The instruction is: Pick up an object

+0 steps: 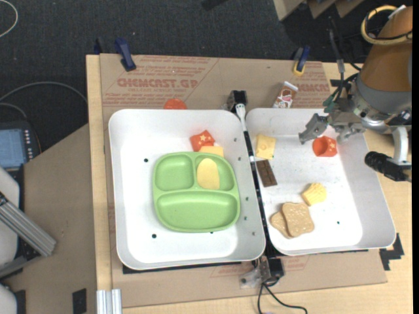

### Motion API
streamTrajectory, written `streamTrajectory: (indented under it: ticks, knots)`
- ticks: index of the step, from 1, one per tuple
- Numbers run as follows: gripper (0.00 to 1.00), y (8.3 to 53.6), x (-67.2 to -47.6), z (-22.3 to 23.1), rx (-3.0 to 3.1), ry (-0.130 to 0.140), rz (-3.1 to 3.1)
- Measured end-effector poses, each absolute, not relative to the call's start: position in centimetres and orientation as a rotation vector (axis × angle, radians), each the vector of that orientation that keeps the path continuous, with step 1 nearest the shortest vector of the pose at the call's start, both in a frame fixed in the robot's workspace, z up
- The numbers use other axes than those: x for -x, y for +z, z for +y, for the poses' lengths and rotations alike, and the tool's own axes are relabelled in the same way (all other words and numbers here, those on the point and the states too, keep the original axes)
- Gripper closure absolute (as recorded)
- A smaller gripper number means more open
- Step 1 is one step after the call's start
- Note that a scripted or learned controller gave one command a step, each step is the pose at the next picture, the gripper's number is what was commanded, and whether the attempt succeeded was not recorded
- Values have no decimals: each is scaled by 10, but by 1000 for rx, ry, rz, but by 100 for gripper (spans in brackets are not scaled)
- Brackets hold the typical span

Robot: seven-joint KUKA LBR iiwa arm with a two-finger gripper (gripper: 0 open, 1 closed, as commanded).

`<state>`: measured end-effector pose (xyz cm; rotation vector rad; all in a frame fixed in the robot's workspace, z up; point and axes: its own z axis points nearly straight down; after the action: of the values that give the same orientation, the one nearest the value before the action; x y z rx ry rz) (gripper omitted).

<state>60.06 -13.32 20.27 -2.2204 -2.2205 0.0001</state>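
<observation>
Overhead, the table point(196, 77) showed as a brown printed board carrying two shallow white bins side by side. Left bin point(124, 175) was the larger-looking one; right bin point(366, 208) sat touching it along a shared dark seam.

Arm point(386, 64) came in from the far right, grey with an orange band, bent down over the far right corner of the right bin. End effector point(322, 131) hung low there, just above and to the left of a small red-orange piece point(325, 148). Whether its fingers were wide or narrow could not be told, and nothing was seen between them.

Left bin held a green divided plate point(195, 191) near its middle. A pale yellow oval item point(208, 173) lay in the plate's far right compartment. Just beyond the plate's far edge sat a red block point(202, 139) with a star mark, touching a yellow-orange bit beside it.

Right bin contents, larger first: toast-shaped slices point(294, 220), two overlapping, near the near-left part. A yellow cheese-like wedge point(265, 146) lay at the far left, close to the seam. A ridged yellow piece point(314, 193) rested just beyond the toast, to the right. A dark brown bar point(265, 173) lay between wedge and toast, along the seam.

Off the bins, on the far table: a small carton point(285, 95), an orange disc point(174, 104) partly hidden by the left bin's rim, and two blue clamps point(124, 54) at the board's far edge.
</observation>
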Motion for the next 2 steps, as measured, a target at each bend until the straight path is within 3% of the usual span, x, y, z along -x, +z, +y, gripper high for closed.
streamTrajectory:
  ticks: [1,2]
  knots:
    - [0,140,-547,-172,2222,9,-2209]
    - [0,139,-587,-227,2228,-1,-2224]
